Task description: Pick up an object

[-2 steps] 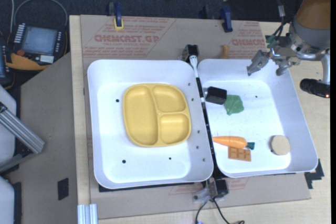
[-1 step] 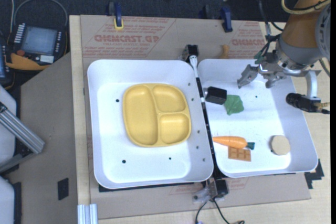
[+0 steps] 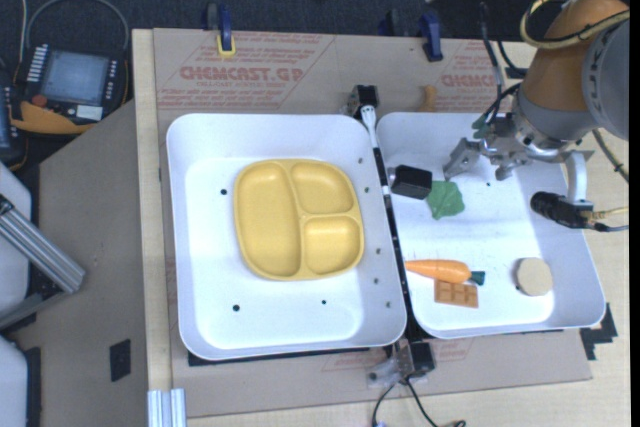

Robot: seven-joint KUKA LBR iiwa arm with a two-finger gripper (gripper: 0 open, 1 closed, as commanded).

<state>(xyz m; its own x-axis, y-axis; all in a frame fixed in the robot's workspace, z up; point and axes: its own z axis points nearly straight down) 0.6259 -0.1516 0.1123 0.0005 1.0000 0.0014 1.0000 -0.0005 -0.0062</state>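
Arm enters from the right edge of the camera view, upper half. Orange band (image 3: 565,40) sits above the grey wrist (image 3: 550,120), which points down and toward the left. Gripper (image 3: 478,163) hangs below the wrist; metallic fingers (image 3: 458,160) angled down-left. From this overhead slant, finger spacing cannot be resolved. Cabling loops along the wrist's left side.

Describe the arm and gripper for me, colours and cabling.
The arm is grey with an orange band above the wrist, and a yellowish cable loops over it. The gripper is grey metal, with thin dark cables running down to it.
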